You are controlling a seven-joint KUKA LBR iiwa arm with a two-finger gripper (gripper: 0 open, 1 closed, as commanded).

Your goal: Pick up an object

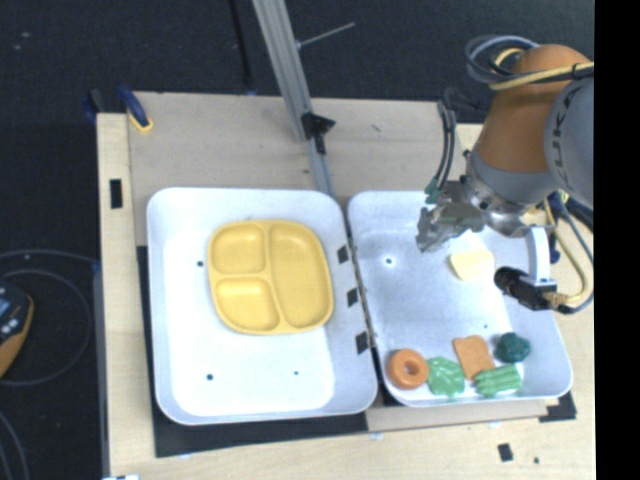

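Note:
My gripper hangs over the upper middle of the right bin, just left of a pale yellow block that lies on the bin floor. Nothing shows between the gripper and the floor. Along the bin's front edge lie an orange ring, a light green piece, an orange-brown slab, a green oblong piece and a dark green lump.
The left bin holds a yellow divided plate. A slanted metal pole rises behind the bins. A black and white fitting on the arm sits over the right bin's right side.

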